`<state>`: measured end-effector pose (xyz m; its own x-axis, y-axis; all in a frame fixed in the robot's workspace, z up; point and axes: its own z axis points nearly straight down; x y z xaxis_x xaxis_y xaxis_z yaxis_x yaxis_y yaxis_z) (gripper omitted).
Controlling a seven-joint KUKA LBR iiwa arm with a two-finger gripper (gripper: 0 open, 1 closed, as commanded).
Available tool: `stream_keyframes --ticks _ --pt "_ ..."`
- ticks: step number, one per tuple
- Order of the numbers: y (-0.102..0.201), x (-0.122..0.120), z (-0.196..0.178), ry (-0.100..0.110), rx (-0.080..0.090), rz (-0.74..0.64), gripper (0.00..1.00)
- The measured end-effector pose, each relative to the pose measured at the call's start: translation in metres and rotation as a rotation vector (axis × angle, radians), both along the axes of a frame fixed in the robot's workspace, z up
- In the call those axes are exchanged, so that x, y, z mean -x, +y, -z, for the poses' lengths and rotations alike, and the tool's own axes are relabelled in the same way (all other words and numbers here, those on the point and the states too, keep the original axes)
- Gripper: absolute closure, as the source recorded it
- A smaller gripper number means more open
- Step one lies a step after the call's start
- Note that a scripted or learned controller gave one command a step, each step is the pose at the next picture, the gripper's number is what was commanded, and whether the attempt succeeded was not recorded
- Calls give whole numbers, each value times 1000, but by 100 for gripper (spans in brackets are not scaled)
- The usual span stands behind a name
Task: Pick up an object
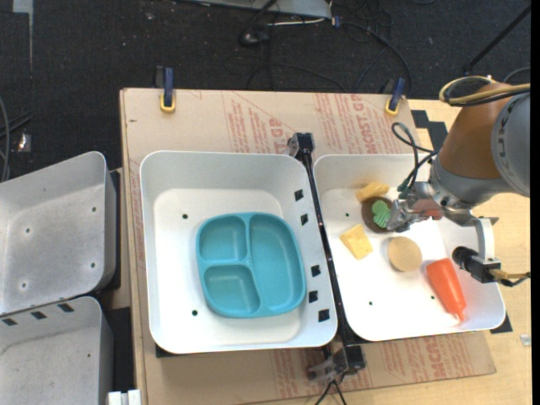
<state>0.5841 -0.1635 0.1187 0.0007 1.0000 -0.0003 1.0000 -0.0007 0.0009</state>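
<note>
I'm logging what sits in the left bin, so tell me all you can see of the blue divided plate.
The blue divided plate is a turquoise, rounded-rectangle tray that looks like smooth plastic. Raised ridges split it into three compartments: two smaller ones on the left and one long one on the right. It lies flat and upright on the floor of the left bin, turned slightly askew, near the middle. Nothing sits on it.

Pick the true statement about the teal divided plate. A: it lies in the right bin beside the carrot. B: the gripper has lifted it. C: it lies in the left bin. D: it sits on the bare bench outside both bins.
C: the plate lies flat in the left bin, while the gripper is over the right bin.
</note>
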Motion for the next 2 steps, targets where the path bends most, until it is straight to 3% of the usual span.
stream_keyframes --ticks 2 --pt "-15 1 -120 -4 2 -1 100"
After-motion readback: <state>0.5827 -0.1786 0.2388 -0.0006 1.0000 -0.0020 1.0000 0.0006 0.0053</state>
